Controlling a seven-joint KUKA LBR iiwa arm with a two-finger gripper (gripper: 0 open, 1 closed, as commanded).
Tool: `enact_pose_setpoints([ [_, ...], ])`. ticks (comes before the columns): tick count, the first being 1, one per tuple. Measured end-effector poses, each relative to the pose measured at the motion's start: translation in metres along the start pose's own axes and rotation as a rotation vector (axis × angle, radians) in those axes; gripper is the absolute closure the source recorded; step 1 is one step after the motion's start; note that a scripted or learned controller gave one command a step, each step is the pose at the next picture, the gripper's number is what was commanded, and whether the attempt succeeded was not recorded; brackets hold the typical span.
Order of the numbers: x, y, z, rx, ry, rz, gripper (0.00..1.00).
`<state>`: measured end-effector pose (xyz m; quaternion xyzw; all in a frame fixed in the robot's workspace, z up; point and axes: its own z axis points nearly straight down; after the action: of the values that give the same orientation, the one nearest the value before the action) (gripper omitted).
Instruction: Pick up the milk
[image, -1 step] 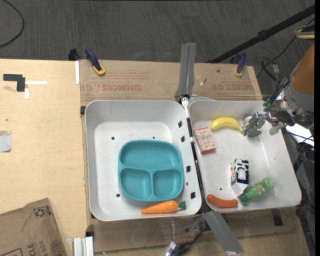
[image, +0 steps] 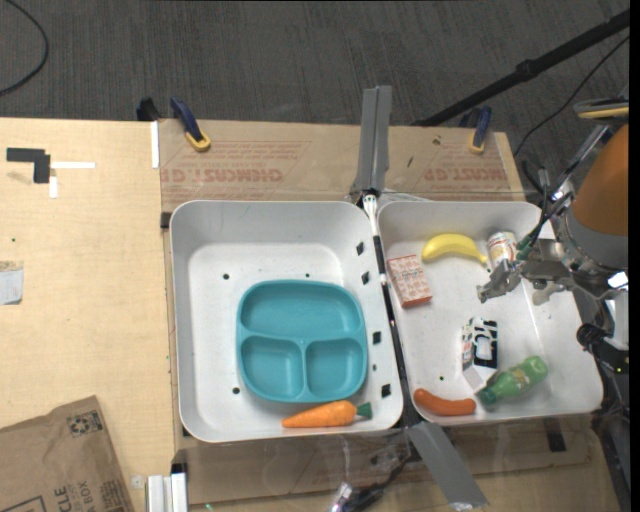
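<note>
**Q:** Where the arm reaches in from the right, what do we see of the two-finger grey metal gripper (image: 505, 282) and of the small black-and-white milk carton (image: 481, 343)?

**A:** We see the gripper hovering over the upper part of the right-hand shallow white bin (image: 560, 215), close beside a small red-and-white tin can (image: 501, 246). Nothing sits between its fingers; whether they stand wide or narrow we cannot tell. The milk carton lies on its side lower in the same bin, near the middle, apart from the gripper.

**Q:** What crowds the carton?

**A:** A green plastic bottle (image: 515, 380) lies just beside its lower end, and an orange-red sausage-shaped toy (image: 444, 403) rests near the bin's front wall. A yellow banana (image: 452, 246) and a small red-and-white box (image: 409, 279) lie farther up. The left bin holds a teal divided plastic plate (image: 302, 340) and an orange carrot (image: 322, 415), well apart.

**Q:** How should we do the step well?

**A:** We judge that the gripper should travel down the view until centred over the carton, turn so the fingers span its narrow width, and descend clear of the bottle, closing only once both fingers flank the carton's sides
</note>
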<state>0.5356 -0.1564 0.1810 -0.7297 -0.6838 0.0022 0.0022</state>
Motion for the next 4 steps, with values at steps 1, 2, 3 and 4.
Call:
enact_pose_setpoints([
  [1, 0.003, -0.058, 0.091, -0.004, 0.0, -0.194, 0.0],
  [2, -0.008, -0.057, 0.038, -0.003, 0.0, -0.271, 0.0],
  [3, 0.02, -0.059, 0.092, -0.002, 0.001, -0.28, 0.0],
  [4, 0.019, -0.059, 0.085, 0.0, 0.002, -0.275, 1.0],
])
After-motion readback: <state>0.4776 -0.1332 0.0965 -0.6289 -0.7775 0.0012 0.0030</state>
